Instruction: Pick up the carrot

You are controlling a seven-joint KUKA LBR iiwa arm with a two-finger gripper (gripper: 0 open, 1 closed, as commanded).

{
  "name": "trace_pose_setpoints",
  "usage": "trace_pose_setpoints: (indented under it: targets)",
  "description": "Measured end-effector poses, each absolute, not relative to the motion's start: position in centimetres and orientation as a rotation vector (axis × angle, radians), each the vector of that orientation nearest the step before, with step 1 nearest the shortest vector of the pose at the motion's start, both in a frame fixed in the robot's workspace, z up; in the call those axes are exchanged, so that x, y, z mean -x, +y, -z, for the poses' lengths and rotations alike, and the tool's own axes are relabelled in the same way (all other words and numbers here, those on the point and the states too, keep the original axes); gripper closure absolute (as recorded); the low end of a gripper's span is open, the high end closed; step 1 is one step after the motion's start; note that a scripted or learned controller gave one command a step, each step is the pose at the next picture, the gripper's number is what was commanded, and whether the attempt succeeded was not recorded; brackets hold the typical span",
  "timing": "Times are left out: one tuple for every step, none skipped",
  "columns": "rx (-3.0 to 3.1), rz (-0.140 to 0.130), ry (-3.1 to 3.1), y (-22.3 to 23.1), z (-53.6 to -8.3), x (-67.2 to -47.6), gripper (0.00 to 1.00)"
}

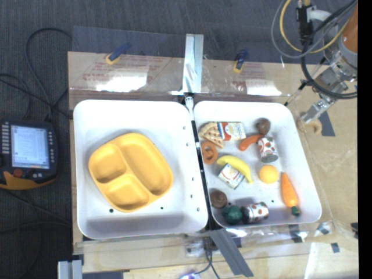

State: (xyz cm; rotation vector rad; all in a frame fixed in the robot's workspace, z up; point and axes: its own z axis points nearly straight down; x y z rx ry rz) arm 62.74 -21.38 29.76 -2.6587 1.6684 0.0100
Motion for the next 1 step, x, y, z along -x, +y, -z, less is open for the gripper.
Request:
trace_pose_setpoints:
  targets:
    - [2.772,0.003,1.469,-21.39,-35.26,-60.00,1.00]
